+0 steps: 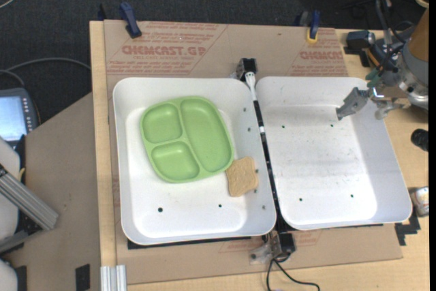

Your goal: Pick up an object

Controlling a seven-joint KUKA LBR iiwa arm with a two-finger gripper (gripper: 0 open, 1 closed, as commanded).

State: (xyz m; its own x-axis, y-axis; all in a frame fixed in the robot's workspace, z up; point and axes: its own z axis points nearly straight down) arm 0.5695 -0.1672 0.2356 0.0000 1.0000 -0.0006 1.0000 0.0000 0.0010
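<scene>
- My fingers [349, 105] are spread apart, as far as I can see. Nothing sits between them.
- My gripper [361, 108] hangs over the far right part of the right bin [381, 215]. My tips point down and a bit to the left.
- Under me I see just the white floor of this bin, with some small dark dots on it.
- The things I could pick up are both in the left bin [129, 201]. That is across the dark strip [262, 140] where the two bins meet.
- So I think my next move has to go left, over that strip, and a little toward the near edge.
- The tan piece [242, 176] is the nearer one. It lies near the right wall of the left bin, low down. It is small, flat and almost square, turned a bit crooked. It looks like a sponge or a slice of bread, but I cannot tell which.
- Its top left edge touches the green plate [185, 140], or is just beside it.
- The green plate is well apart from me, in the middle of the left bin. It is big and flat, with round corners and three dips in it. Its long side runs from far left to near right.
- I think the tan piece is easier for me. The plate is wide and flat, so I could only pinch it by the rim.
</scene>
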